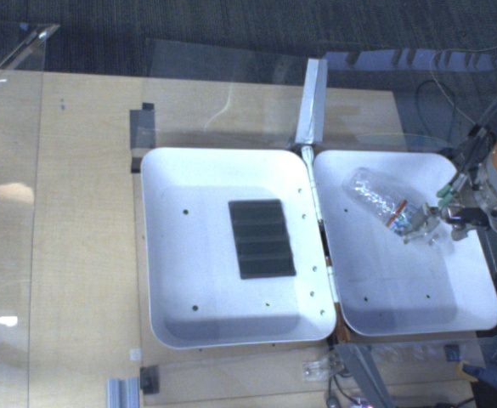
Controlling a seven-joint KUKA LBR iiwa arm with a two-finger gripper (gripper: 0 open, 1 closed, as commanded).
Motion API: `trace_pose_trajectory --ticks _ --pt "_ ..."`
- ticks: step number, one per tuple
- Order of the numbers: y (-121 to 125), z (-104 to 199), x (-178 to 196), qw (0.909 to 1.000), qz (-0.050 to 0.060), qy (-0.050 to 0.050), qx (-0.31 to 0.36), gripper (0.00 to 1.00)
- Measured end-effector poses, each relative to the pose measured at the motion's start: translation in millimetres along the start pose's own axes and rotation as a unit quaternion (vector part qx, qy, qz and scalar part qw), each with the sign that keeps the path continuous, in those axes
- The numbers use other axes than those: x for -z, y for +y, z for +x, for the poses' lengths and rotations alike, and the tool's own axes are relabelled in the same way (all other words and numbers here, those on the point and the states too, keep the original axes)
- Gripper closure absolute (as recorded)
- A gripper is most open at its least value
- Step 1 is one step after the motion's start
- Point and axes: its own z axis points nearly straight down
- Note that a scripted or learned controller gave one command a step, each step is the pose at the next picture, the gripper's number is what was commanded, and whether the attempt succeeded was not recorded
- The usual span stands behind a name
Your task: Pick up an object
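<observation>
The arm (496,172) is seen at the right edge, with only its grey wrist and a patch of orange band in frame. The gripper (425,224) is extended leftward and held low. Its fingers are too blurred to be made out.

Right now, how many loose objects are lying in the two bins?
2. A dark ribbed block lies mid left bin; a clear plastic bottle lies in the right bin, by the gripper.
</observation>
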Motion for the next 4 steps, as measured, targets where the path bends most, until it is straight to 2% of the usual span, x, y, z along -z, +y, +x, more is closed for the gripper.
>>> trace_pose_trajectory --ticks 1,2,3,4 --pt "51 2 -19 0.9989 0.0 0.0 0.046 0.0" --pt "94 -23 -135 0.9938 -0.018 -0.008 0.11 0.0" --pt "111 -52 -177 0.9942 -0.004 -0.002 0.107 0.0" --pt "75 -72 -176 0.9876 -0.003 -0.002 0.157 0.0"
